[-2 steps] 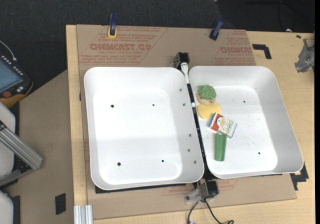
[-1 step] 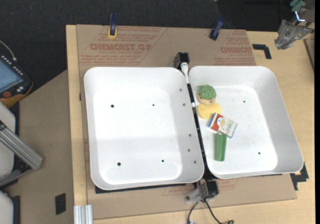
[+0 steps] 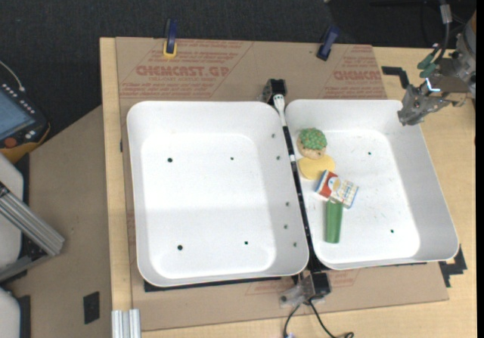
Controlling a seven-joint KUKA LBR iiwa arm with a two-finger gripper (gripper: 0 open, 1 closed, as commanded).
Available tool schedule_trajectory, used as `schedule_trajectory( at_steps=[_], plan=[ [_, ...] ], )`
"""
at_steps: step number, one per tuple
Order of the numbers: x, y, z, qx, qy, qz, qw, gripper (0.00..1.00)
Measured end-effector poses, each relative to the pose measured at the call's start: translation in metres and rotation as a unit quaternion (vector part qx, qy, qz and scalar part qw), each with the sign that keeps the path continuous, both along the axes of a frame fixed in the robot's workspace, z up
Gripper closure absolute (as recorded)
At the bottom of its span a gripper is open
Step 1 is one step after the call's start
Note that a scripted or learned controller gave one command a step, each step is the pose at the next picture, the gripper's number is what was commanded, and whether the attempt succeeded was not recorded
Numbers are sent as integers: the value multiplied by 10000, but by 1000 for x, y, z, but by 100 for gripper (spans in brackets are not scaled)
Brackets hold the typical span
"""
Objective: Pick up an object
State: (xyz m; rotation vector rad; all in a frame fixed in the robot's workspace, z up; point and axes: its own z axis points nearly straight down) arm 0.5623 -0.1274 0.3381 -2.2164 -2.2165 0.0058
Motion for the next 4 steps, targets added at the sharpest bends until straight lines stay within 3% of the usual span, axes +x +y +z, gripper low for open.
schedule_trajectory(
  at_steps=[1, 2, 3, 4],
  plan=[
    [15, 80, 80, -7, -94, 49, 9999, 100],
    [-41, 77, 21, -6, 2, -11, 10000, 100],
    [-85, 122, 15, -3, -15, 24, 10000, 100],
    [-83, 185, 44, -3, -60, 36, 10000, 100]
  ],
)
